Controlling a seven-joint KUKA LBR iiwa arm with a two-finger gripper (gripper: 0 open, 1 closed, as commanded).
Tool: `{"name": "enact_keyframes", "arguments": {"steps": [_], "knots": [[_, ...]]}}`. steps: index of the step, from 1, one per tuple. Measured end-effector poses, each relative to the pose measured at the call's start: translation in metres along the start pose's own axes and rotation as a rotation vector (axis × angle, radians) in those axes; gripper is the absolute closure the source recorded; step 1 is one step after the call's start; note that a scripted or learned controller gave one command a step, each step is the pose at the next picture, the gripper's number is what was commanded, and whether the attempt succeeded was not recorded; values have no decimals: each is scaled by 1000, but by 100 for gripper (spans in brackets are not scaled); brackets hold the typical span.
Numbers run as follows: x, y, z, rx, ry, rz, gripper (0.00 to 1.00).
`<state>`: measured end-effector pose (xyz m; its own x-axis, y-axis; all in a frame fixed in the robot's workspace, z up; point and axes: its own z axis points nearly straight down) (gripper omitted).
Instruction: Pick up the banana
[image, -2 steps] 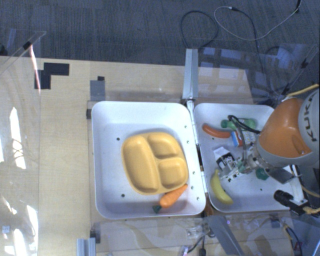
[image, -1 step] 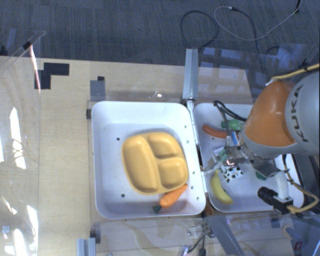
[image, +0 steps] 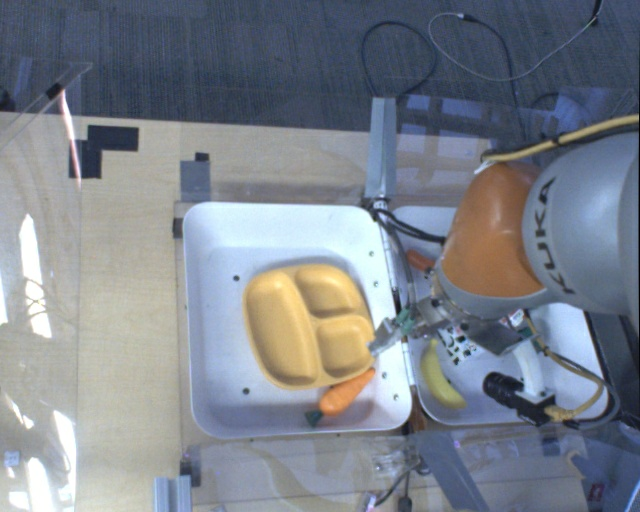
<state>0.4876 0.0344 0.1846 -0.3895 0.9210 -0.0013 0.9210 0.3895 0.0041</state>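
The yellow banana (image: 441, 379) lies in the near left corner of the right bin (image: 578, 322), partly under the arm's wrist. My gripper (image: 386, 340) hangs over the wall between the two bins, pointing left toward the yellow plate. It sits up and to the left of the banana, with nothing seen in it. The grey and orange arm hides much of the right bin.
In the left bin (image: 212, 300) a yellow divided plate (image: 300, 322) lies in the middle, with an orange carrot (image: 346, 393) just in front of it. A small orange thing (image: 420, 262) peeks out at the right bin's far left, beside the arm.
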Motion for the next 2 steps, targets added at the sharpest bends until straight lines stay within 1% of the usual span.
{"name": "enact_keyframes", "arguments": {"steps": [1,2], "knots": [[0,0,0,0,0,0,0],[-19,38,0,-2,-1,-23,0]]}}
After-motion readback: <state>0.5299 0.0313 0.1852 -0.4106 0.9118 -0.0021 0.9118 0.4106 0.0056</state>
